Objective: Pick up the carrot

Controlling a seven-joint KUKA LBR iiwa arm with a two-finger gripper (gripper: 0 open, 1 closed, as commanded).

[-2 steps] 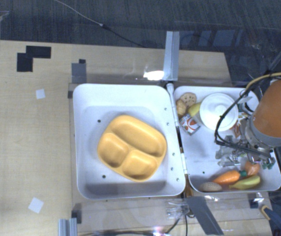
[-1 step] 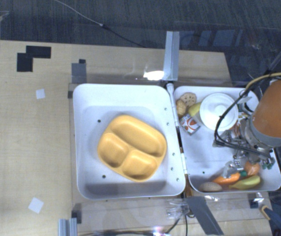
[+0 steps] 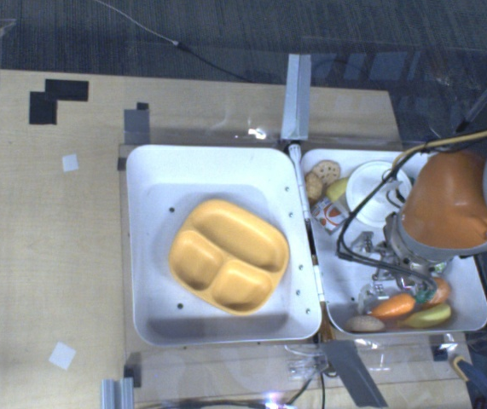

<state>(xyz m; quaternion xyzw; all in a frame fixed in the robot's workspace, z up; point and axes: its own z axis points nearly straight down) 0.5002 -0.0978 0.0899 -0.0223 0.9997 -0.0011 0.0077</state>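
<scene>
The orange carrot point(image 3: 394, 306) lies near the front of the right bin point(image 3: 475, 313), pointing left to right. My gripper point(image 3: 385, 288) hangs from the orange-banded wrist point(image 3: 448, 201) directly over the carrot's left half, very close to it or touching it. The wrist and cables hide much of the gripper. A yellow-green banana-like piece point(image 3: 426, 316) lies just in front of the carrot, and a pale tan oval item point(image 3: 365, 323) sits at its left end.
The right bin also holds a cookie point(image 3: 324, 174), a red-and-white can point(image 3: 330, 217), a yellow-green item point(image 3: 338, 190) and a white dish point(image 3: 371, 186) at the back. The left bin point(image 3: 149, 228) holds a yellow divided tray point(image 3: 229, 254).
</scene>
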